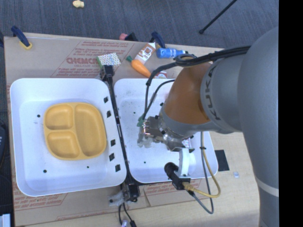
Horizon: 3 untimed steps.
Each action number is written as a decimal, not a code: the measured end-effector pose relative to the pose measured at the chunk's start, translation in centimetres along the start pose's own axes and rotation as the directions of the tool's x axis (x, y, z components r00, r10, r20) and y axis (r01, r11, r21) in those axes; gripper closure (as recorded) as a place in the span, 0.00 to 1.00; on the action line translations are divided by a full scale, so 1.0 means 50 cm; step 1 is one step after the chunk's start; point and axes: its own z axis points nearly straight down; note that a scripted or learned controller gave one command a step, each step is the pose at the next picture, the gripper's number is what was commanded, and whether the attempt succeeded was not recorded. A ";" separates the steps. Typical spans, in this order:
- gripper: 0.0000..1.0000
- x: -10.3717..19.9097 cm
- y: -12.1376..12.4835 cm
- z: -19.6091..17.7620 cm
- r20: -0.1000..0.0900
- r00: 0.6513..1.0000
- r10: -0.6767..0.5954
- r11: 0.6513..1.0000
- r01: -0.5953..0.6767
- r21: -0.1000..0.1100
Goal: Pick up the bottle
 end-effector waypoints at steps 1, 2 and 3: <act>1.00 0.010 0.000 -0.190 0.003 0.884 -0.467 0.884 0.467 -0.005; 1.00 0.129 -0.023 -0.083 0.001 0.897 -0.442 0.897 0.442 -0.001; 1.00 0.222 -0.040 -0.093 0.003 0.849 -0.528 0.849 0.528 -0.002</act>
